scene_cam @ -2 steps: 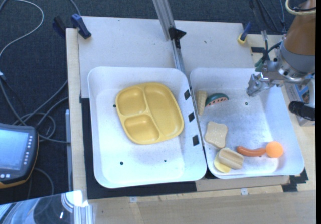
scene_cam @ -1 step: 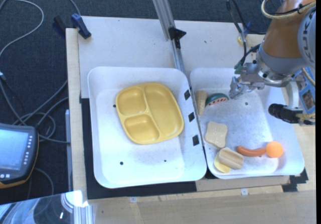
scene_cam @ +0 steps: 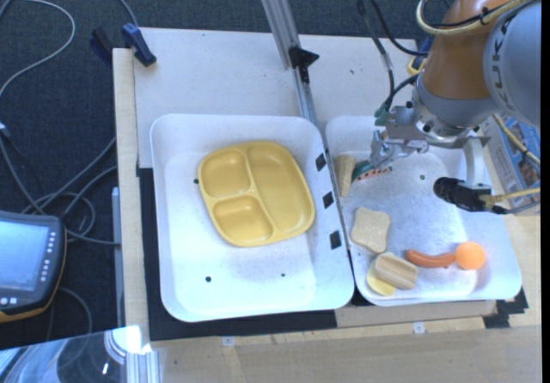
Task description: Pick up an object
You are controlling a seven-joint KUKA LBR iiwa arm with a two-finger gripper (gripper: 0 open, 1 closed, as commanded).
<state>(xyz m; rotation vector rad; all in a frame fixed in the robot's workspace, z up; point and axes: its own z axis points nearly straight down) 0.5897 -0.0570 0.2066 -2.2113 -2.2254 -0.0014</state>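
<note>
Bench bins hold toys: with the gripper point(scene_cam: 384, 152) above the right bin point(scene_cam: 507, 278), finger state indiscernible, descend squarely over the bread slice point(scene_cam: 370, 229) just below it.

We see a divided plate point(scene_cam: 255, 193) in the left bin point(scene_cam: 172, 227); in the right bin point(scene_cam: 498, 274), a toast slice point(scene_cam: 370, 229) lies left of a carrot point(scene_cam: 447, 258).
</note>
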